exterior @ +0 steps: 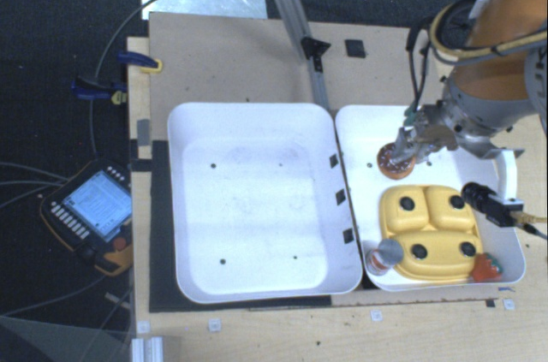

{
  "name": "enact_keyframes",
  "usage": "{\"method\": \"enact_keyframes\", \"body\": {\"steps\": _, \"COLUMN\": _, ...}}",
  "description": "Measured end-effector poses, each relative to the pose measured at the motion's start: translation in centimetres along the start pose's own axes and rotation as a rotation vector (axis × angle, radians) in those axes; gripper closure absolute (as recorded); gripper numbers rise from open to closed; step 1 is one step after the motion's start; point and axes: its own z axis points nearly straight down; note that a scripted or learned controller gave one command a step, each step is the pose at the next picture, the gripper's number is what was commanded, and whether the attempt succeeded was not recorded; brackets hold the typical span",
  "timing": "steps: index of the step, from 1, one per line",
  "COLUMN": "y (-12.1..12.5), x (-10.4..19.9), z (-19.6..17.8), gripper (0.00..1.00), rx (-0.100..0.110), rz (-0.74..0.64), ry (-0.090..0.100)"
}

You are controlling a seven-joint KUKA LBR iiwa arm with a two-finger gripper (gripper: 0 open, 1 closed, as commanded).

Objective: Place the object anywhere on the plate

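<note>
A yellow sectioned plate [438, 223] with several dark spots lies in the front half of the right bin [364, 129]. Just behind its left corner sits a small round brown object [395, 163] on the bin floor. My gripper [411, 139] hangs directly over the brown object's far edge, touching or nearly touching it. The grey arm with its orange band [501, 26] reaches in from the upper right.
A small grey-blue object [387, 252] rests at the plate's front left corner and a red one [486, 267] at its front right corner. The left bin [248, 198] stands beside the right one. A black bracket on the arm [488, 204] overhangs the plate's right side.
</note>
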Motion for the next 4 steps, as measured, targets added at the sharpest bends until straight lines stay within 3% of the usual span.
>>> {"method": "enact_keyframes", "body": {"steps": 4, "y": 4.7, "x": 19.9, "z": 4.8, "gripper": 1.00, "rx": 0.000, "rz": 0.000, "ry": 0.001}}
